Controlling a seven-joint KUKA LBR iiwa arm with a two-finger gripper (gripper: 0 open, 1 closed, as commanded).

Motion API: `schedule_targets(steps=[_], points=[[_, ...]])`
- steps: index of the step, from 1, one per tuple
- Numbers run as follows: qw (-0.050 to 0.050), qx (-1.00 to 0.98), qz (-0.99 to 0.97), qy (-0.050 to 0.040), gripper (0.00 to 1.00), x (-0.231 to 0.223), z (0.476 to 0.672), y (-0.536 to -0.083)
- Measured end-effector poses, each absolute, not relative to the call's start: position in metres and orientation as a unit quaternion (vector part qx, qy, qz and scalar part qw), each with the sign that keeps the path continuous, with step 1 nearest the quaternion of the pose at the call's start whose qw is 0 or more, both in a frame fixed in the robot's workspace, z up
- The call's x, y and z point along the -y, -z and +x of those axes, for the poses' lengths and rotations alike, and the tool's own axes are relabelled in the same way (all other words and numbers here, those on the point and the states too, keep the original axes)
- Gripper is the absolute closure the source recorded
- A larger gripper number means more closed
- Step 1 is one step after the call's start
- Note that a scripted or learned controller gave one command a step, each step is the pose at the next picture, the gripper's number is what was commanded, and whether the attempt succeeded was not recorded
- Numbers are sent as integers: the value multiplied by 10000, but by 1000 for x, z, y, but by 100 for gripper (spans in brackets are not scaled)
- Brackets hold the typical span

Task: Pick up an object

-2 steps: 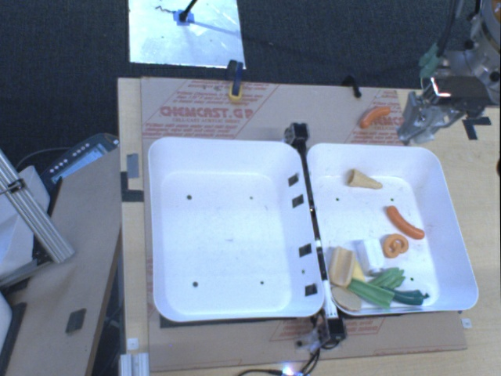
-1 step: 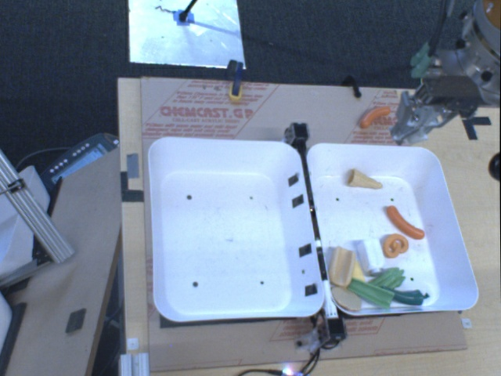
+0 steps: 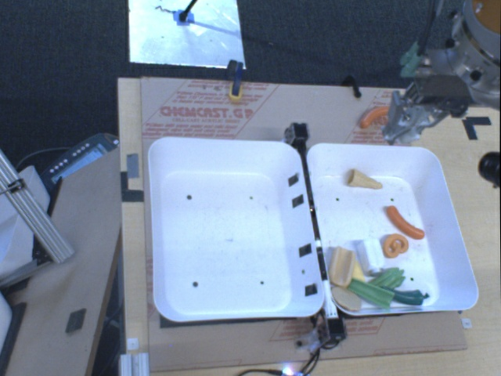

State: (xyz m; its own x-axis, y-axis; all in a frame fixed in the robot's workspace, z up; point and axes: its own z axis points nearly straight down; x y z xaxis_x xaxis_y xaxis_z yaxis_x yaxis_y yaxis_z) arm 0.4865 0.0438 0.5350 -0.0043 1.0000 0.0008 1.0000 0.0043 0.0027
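While tool (image 3: 401,125) hovers outside, toys crowd right bin (image 3: 442,180).

Sausage (image 3: 405,222): orange-red, lying diagonally, right bin's right side.
Wedge (image 3: 363,180): tan, upper middle.
Ring (image 3: 394,246): orange, flat, below sausage.
Green vegetables (image 3: 383,288): piled, front corner, beside tan pieces (image 3: 341,266).

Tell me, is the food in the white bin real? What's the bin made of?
The food looks like toys, probably plastic. The sausage is smooth, evenly orange and a bit shiny. The green vegetable has flat, bright colour like moulded plastic. The yellow wedge looks matte, so it might be foam or plastic. The bin seems thin, glossy white plastic with rounded, moulded edges.
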Motion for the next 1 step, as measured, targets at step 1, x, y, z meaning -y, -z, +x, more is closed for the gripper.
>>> schedule_targets(steps=[1], points=[[8, -7085, 7057, -13, 100, -50, 486, -535]])
